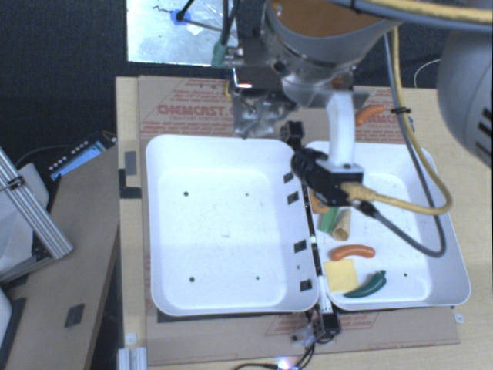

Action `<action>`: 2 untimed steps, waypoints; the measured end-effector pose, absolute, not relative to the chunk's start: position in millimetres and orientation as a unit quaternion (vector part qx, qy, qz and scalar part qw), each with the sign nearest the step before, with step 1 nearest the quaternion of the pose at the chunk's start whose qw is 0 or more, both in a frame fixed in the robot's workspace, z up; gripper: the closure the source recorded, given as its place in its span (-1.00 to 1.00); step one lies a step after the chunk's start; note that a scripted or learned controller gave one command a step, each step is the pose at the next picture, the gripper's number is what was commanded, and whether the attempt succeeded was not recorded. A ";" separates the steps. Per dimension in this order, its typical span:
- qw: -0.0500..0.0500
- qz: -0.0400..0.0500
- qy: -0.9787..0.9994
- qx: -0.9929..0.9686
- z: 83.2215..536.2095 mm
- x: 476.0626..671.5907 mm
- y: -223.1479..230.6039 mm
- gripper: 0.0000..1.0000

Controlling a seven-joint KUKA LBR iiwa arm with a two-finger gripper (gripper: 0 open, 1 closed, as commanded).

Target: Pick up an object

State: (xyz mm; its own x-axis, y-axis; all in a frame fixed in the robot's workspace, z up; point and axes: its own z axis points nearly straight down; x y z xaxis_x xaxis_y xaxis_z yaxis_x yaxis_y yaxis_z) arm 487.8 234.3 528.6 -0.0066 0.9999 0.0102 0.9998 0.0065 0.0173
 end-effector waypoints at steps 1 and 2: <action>0.002 0.003 0.707 0.707 536.5 576.6 213.0 1.00; 0.002 0.002 0.706 0.708 535.1 664.7 166.6 1.00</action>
